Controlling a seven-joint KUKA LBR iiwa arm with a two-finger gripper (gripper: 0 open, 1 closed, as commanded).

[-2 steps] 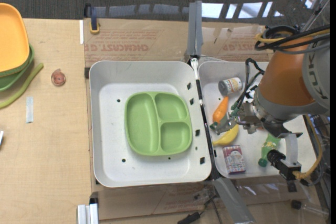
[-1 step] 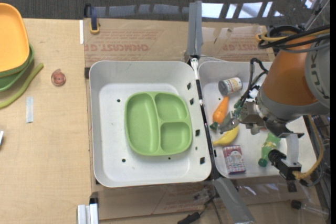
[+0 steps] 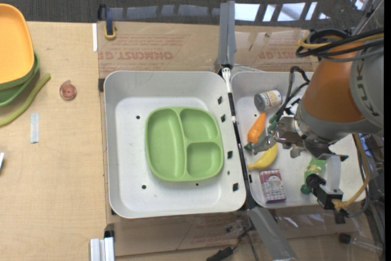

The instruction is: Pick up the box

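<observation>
Poised low over the right bin (image 3: 348, 159), gripper (image 3: 264, 142) above banana (image 3: 264, 159), beside carrot (image 3: 257, 125); grip unclear; box (image 3: 272, 186) lying apart, untouched

Box (image 3: 272, 186): small and flat, pink-red printed top with a pale panel.
Pose: lying flat, long side running toward the bin's (image 3: 256, 200) near edge.
Place: below the fingers (image 3: 267, 139), apart from them, untouched.

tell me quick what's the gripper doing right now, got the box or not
Gripper: above the banana in the right bin; box lies untouched in front.
</observation>
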